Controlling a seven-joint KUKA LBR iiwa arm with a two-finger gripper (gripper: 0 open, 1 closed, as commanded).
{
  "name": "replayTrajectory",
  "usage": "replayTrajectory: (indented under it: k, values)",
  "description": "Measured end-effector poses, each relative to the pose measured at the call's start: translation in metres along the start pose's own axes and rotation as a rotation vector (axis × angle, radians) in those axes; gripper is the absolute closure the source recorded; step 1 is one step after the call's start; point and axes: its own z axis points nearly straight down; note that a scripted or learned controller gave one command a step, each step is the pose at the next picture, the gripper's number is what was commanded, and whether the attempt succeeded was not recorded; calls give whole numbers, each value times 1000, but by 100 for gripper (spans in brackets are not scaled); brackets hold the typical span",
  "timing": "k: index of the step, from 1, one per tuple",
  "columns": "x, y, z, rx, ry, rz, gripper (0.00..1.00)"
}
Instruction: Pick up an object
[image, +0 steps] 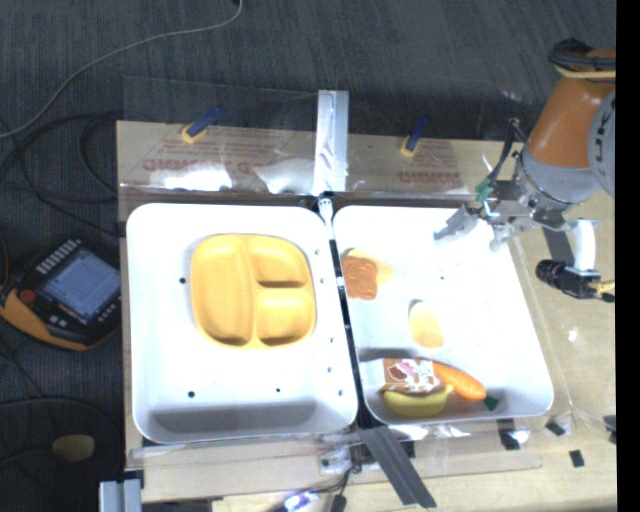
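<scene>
Hovering at the upper right of the right bin (530, 330), the gripper (478, 222) looks spread open with nothing in it. Carrot (462, 381) and banana (415, 402) sit lower right, so nothing's picked yet.

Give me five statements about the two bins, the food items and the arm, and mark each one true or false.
1. The yellow tray lies in the left bin. True.
2. The carrot lies in the left bin. False: it lies in the right bin, near its front edge.
3. The banana lies beside the carrot. True.
4. The end effector holds the toast. False: the toast lies on the bin floor, apart from it.
5. The end effector is above the right bin's far corner. True.
</scene>
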Motion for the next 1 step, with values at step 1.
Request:
replayTrajectory:
  k: [1]
  values:
    - [39,-35,116,-1,1,-109,0]
